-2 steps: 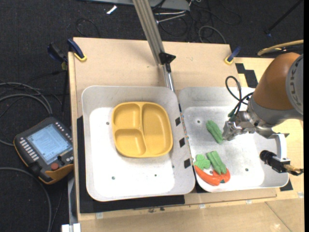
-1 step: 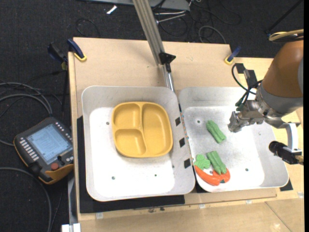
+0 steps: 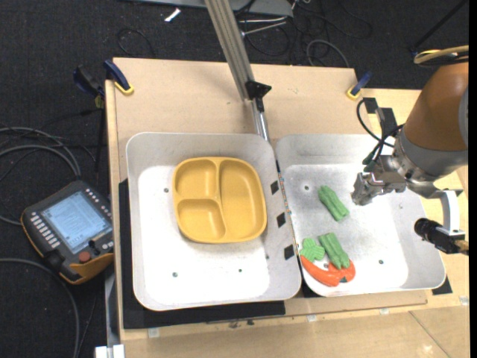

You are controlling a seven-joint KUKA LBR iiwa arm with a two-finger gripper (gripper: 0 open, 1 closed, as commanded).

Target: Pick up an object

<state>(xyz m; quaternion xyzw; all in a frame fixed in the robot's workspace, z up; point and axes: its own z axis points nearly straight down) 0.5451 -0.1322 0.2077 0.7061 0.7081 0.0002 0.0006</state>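
A green pickle-shaped toy lies in the middle of the right bin. Near that bin's front left corner sits an orange-red toy carrot with a green top. My gripper hangs over the right bin, just right of the green toy and apart from it. Nothing shows between its fingers.
A yellow three-compartment plate rests in the left bin. A metal pole rises from the bench behind the bins. A teach pendant lies on the floor to the left. Cables hang beside the wrist.
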